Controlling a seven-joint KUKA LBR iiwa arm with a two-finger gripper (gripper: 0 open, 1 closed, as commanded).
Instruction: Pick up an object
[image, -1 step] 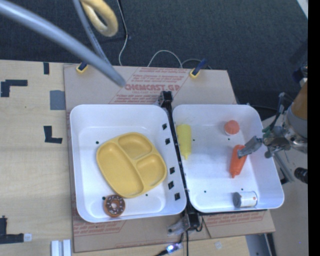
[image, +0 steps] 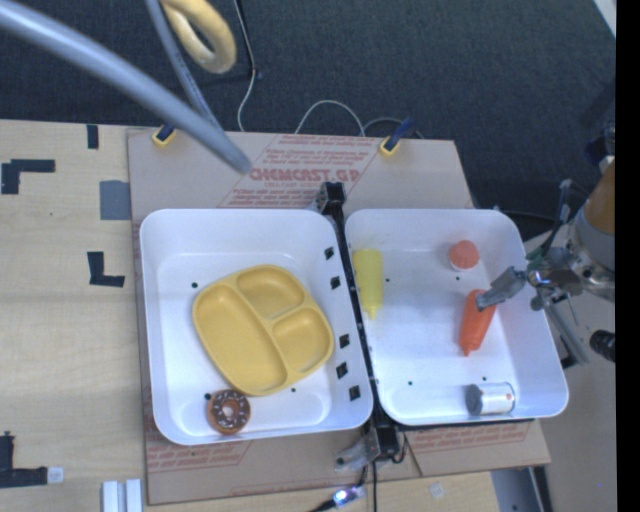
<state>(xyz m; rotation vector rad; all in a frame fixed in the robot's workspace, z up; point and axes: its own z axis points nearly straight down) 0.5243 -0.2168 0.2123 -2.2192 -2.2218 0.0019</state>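
The carrot (image: 476, 322), an orange toy one, lay in the right bin (image: 420, 385), close to that bin's right edge and about midway along it, its length running roughly from the far side toward the near side with a slight tilt. The gripper (image: 503, 287) sat at the carrot's upper end, a grey finger (image: 500, 289) reaching in over the bin's right rim and meeting the carrot's top; it seemed to touch it, though the view was too coarse to show whether the jaws were spread or pressed together, so that could not be told. Beyond the carrot, toward the far right corner of the same bin, rested a small pinkish-red round piece (image: 463, 254). A yellow bottle-like object (image: 368, 280) lay along the bin's left edge, and a silver can (image: 490, 399) lay on its side near the near right corner. In the left bin (image: 165, 300), a yellow divided plate (image: 263, 327) filled the middle, with a chocolate doughnut (image: 228, 411) near the near edge
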